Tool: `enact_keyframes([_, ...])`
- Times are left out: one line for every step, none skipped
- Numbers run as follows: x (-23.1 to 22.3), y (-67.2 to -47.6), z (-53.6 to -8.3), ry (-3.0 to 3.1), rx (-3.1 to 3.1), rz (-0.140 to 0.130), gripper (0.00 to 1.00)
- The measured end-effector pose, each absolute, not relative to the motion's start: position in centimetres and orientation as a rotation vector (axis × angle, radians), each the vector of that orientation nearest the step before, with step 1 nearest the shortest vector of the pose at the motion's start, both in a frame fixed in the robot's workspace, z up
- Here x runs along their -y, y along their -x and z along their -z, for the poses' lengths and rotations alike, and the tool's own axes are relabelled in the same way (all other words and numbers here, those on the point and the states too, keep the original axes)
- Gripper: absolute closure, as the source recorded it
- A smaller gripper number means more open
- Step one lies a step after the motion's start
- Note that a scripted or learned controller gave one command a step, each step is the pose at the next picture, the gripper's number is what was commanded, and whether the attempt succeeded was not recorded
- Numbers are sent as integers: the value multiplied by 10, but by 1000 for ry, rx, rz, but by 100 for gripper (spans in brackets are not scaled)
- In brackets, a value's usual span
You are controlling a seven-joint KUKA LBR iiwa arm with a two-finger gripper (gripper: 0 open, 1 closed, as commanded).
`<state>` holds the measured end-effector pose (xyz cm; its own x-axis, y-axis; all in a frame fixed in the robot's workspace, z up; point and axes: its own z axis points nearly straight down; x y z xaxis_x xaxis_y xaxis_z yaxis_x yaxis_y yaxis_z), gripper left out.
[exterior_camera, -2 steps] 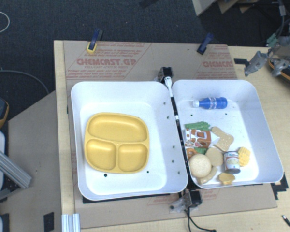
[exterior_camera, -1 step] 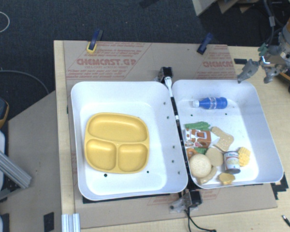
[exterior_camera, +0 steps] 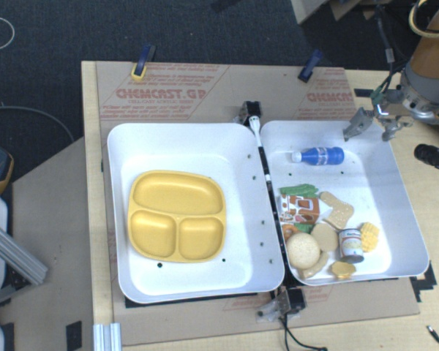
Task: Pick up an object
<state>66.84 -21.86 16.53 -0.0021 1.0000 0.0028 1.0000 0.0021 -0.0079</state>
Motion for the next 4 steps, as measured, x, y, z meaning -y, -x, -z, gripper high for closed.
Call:
enact_keyframes([218, -662, -109, 2221, 2221, 3, 0])
enact_keyframes([214, -669, -96, 2220, 2228, 24, 0])
enact_keyframes([215, -674, -114, 2233, 2247, 37, 100])
enact_keyframes([214, -684, -163, 2226, 2229, 5, 100])
